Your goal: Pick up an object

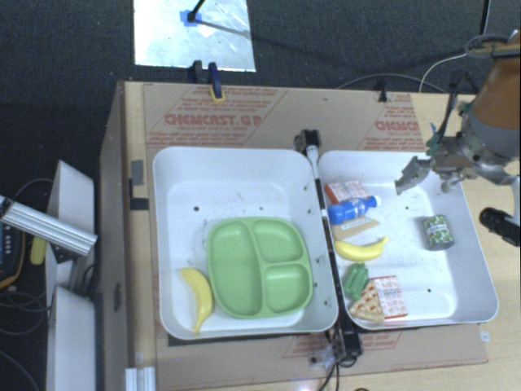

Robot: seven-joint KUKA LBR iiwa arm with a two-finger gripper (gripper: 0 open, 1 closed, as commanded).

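Gripper [413, 175] hangs over right bin [468, 218], upper right of frame; finger state indiscernible, no object visibly grasped.

Dark carpeted floor [65, 47], shiny metal sheet [194, 21], cardboard-topped bench [244, 112]

The gripper [409, 177] hangs above the right bin [480, 279], which holds a blue bottle [351, 210], a banana [361, 249] and a green can [437, 232].

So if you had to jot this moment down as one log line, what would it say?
gripper: above right bin, holding nothing | nearest: green can | left bin: green tray, banana
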